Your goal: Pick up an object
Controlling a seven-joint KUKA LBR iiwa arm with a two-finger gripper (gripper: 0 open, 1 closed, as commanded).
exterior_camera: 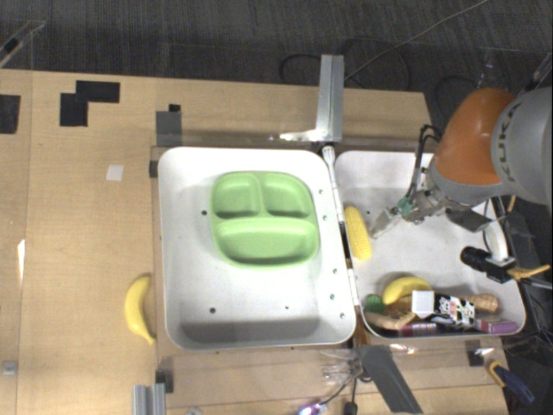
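1. Where the grey arm reaches in from the right, I see the gripper low over the right bin, near its left wall.
2. I read the gripper fingers as spread slightly apart, with nothing between them.
3. Just left of the gripper, a yellow corn cob lies along the bin's left wall, close to the fingertips; I cannot tell whether they touch it.
4. Along the near edge of the right bin I see a banana, a green item, a white block, a black-and-white bottle and a purple marker, packed together.
5. In the left bin a green divided tray lies flat, well apart from the gripper.
6. On the table, a second banana rests just outside the left bin's left wall.
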